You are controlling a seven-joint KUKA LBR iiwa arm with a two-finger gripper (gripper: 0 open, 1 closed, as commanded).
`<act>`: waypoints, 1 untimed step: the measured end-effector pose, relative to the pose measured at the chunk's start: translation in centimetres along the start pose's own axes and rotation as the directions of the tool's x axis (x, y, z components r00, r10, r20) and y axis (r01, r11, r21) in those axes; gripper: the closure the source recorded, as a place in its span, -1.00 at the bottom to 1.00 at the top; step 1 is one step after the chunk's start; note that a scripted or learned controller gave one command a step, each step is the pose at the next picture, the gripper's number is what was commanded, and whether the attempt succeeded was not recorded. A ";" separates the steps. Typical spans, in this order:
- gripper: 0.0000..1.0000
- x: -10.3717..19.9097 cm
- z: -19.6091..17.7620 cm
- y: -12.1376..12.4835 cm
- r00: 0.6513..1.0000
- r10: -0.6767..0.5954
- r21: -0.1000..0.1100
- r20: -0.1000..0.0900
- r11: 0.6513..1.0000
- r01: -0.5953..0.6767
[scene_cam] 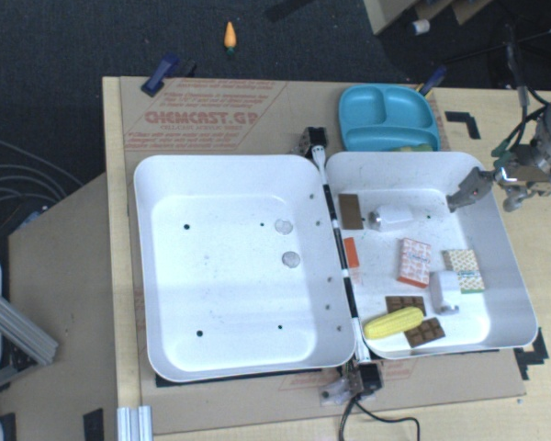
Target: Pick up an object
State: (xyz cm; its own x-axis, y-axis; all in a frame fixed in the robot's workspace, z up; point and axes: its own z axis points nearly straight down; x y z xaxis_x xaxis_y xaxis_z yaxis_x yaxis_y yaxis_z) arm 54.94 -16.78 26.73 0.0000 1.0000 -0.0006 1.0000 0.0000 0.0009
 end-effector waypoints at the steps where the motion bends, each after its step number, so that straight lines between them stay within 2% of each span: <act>1: -1.00 6.1 10.6 -1.4 1.000 -0.001 0.003 -0.002 1.000 0.001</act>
State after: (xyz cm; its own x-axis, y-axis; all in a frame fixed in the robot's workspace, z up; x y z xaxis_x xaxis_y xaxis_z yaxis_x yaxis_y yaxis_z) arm 53.58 -10.65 16.13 -0.0006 1.0000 0.0011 1.0000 0.0006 -0.0021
